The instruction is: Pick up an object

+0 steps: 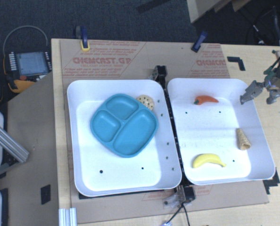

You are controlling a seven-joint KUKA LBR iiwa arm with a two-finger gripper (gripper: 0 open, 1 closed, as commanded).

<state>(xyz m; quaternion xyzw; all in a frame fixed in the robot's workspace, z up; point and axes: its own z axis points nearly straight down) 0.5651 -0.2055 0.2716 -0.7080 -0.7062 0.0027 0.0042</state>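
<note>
The right bin holds an orange carrot near its far side, a yellow banana near its front, and a tan cone-shaped piece by its right wall. My gripper hovers over the far right corner of this bin, to the right of the carrot. It is open, with nothing between its fingers. In the left bin a blue divided plate lies with a cookie tucked against its far right edge.
The two bins meet at a narrow black seam. Cardboard covers the bench beyond them, held by clamps. A small screen unit sits off the bench at far left.
</note>
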